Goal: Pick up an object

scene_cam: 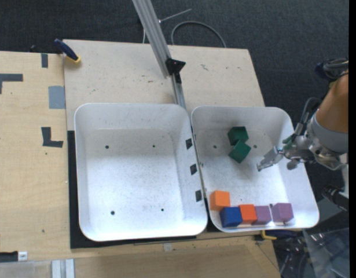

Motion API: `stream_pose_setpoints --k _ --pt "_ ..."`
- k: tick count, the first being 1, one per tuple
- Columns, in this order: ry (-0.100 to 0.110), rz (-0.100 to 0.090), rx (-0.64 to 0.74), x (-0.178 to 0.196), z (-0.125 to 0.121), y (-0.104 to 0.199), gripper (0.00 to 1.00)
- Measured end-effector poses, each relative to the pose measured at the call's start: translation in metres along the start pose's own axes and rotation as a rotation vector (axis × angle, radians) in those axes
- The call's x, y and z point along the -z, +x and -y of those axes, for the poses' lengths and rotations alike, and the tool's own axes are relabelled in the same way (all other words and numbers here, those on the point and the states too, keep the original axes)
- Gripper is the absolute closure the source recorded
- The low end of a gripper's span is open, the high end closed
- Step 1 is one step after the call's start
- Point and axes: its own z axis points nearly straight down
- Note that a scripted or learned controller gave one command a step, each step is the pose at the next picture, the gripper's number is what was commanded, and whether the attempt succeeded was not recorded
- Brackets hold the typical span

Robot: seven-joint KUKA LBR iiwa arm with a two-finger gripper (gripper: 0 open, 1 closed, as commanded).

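Note:
In the right bin [293, 181], two green blocks lie near the back, one [238, 134] just behind the other [240, 151]. Along the front wall sit an orange block [220, 199], a blue block [230, 216], a second orange block [248, 212] and two purple blocks [263, 214] [282, 212]. My gripper [276, 164] hangs over the right side of this bin, to the right of the green blocks and apart from them. It is open, with nothing between its fingers.
The left bin [85, 155] stands beside the right one, their rims touching along the middle. A slanted metal rail [151, 25] runs from the top down to the bins' junction. A blue and yellow clamp [66, 50] lies at the bench's back left.

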Motion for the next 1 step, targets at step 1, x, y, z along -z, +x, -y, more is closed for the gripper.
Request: stream_pose_setpoints --k 1 --pt "-0.010 0.002 0.004 0.0904 0.0021 0.0359 0.00"
